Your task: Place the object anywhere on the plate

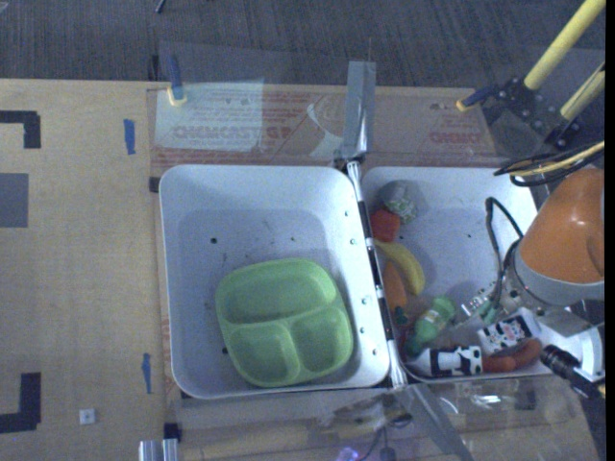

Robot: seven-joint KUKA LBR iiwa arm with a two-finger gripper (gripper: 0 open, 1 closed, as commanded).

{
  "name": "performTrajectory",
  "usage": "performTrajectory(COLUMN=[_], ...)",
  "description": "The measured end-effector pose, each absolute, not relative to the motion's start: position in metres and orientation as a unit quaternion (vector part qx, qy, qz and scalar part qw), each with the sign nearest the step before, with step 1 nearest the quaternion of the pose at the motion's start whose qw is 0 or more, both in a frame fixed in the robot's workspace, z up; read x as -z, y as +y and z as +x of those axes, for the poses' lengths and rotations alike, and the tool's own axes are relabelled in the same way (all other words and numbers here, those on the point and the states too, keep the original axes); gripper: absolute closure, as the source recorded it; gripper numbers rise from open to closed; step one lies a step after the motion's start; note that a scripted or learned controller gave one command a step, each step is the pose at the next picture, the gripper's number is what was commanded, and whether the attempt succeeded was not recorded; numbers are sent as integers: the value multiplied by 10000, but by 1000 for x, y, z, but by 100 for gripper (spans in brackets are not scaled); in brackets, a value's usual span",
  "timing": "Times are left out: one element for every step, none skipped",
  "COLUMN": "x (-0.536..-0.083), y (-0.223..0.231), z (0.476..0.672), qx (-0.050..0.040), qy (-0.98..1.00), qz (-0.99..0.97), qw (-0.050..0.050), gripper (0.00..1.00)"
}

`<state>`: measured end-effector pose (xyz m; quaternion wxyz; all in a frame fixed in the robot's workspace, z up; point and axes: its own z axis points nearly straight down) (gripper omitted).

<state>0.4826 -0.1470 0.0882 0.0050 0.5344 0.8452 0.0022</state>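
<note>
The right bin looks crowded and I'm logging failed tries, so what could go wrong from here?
1. The toys lie packed against the right bin's left wall, so the fingers may catch two or slip off.
2. The divider between the bins could snag a low carry to the green plate.
3. The arm hides part of the bin.

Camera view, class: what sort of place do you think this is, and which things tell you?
Probably a robot test bench in a lab. A robot arm reaches over two white bins, one holding a green plate and the other toy food like a banana, with blue tape marking the bench.
</note>
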Motion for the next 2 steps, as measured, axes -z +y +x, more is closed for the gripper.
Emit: performTrajectory(x=[-89, -88], y=[-122, -210], z=[483, 483], qx=[-3, 1], qy=[9178, 9371], qz=[3970, 3490], qw=[62, 65], gripper=[100, 100])
